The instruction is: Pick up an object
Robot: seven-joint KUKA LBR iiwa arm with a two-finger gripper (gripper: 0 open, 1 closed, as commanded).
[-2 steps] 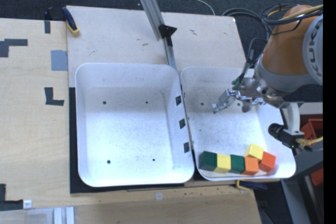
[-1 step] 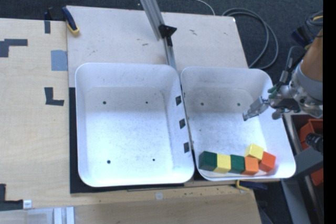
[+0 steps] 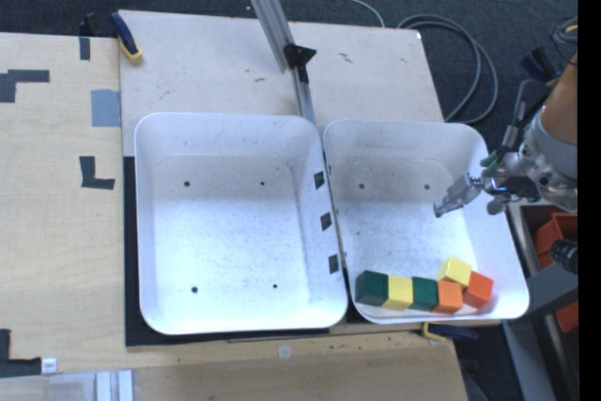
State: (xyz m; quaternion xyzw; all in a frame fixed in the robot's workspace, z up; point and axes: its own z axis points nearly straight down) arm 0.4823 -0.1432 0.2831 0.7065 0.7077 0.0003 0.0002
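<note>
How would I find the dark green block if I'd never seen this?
Look in the right bin, along its near wall, where a row of colored blocks sits. The dark green block is at the row's left end, touching a yellow block; another green block sits mid-row.

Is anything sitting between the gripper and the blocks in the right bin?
Nothing visible. The gripper is over the right bin, near its right side, and the row of blocks lies along the near wall. Bare bin floor separates them.

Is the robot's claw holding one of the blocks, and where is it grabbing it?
No. The gripper hangs above the right bin with nothing between its fingers. The blocks sit in a row along that bin's near edge.
</note>
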